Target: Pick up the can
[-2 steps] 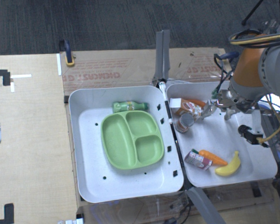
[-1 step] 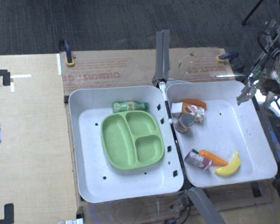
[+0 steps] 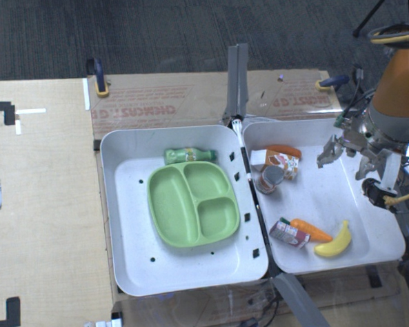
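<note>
While the arm (image 3: 394,92) is seen reaching in from the right, its claw (image 3: 349,156) is held above the right bin (image 3: 376,252), near that bin's right rim, with two fingers spread well apart and nothing seen between them. One finger (image 3: 326,155) is pointed toward the bin's middle, the other (image 3: 366,170) is set closer to the rim. The can (image 3: 269,178) is found lying on its side at the left wall of the right bin, its open mouth turned toward the viewer, well apart from the claw. An orange and white packet (image 3: 285,159) is seen touching it on the upper right. Nearer the front of the same bin, a small red and grey packet (image 3: 289,233) is laid beside a carrot (image 3: 311,229), and a banana (image 3: 334,242) is placed just right of the carrot. A green divided plate (image 3: 193,203) is rested in the middle of the left bin (image 3: 125,219), and a green bottle (image 3: 188,155) is laid on its side just behind that plate, close to the back wall. Both bins are carried side by side on the table (image 3: 41,204)
</note>
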`<state>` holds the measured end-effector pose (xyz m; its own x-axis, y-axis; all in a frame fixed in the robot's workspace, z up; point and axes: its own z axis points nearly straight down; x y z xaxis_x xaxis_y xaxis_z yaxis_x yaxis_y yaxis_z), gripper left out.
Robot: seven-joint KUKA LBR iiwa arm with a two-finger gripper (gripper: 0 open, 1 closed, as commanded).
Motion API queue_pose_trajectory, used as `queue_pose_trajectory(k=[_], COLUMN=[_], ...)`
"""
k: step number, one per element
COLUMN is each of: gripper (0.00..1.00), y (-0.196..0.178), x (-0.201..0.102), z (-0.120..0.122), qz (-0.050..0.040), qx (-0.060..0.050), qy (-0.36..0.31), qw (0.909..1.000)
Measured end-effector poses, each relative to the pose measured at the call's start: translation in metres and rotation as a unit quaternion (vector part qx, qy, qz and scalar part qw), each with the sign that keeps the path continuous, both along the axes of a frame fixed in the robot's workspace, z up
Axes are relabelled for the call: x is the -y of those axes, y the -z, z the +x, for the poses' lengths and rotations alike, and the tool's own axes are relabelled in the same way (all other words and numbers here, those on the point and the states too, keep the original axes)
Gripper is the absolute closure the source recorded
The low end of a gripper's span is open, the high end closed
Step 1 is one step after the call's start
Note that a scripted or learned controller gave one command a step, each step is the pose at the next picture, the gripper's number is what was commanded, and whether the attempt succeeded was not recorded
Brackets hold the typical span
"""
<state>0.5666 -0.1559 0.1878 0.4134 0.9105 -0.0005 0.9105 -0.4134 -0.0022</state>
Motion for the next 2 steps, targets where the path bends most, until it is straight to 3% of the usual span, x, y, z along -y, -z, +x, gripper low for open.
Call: queue_pose_trajectory(k=[1, 2], gripper=[0.00, 0.00], y=[0.057, 0.077], x=[-0.043, -0.050], z=[0.044, 0.048], qz=[-0.0005, -0.0029], qx=[0.001, 0.008], qy=[-0.087, -0.146], qw=[0.9962, 0.9893])
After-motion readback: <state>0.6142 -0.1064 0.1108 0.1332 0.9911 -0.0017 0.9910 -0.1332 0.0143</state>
